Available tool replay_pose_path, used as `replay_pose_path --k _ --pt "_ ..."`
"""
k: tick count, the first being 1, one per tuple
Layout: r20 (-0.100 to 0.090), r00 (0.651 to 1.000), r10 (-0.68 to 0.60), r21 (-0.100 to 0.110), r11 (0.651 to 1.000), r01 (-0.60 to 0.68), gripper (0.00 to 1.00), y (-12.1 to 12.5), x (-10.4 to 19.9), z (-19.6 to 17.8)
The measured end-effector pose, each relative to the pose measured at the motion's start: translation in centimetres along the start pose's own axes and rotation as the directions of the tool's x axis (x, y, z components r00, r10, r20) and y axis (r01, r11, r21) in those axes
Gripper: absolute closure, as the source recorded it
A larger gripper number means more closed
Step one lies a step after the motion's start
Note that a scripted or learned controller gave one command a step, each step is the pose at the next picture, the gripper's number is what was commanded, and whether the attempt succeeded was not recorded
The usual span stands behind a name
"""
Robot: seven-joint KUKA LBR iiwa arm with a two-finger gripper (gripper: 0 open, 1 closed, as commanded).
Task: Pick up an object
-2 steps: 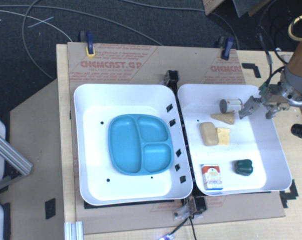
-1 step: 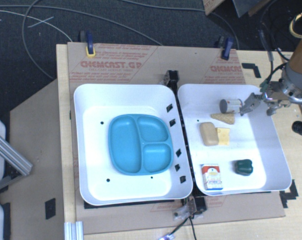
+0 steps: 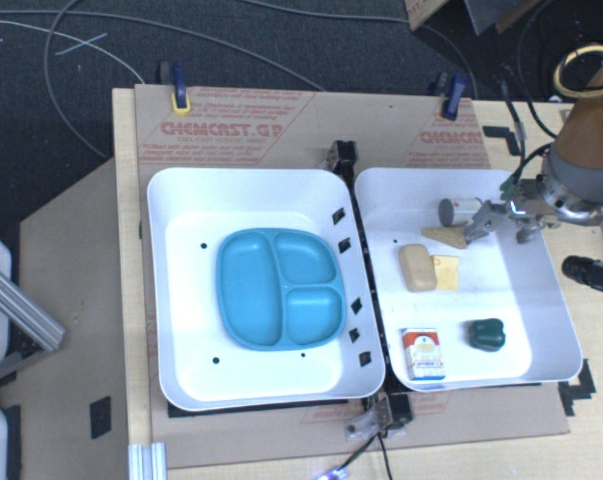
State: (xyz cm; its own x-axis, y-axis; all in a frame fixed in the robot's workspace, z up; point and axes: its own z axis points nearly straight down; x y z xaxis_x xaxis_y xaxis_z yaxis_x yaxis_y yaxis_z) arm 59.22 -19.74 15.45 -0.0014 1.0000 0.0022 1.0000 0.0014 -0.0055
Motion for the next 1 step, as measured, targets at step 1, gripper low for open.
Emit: replay_pose_path --k 1 --pt "-0.001 1.0 0.001 0.001 1.0 -0.001 0.0 -0.68 0.87 5.0"
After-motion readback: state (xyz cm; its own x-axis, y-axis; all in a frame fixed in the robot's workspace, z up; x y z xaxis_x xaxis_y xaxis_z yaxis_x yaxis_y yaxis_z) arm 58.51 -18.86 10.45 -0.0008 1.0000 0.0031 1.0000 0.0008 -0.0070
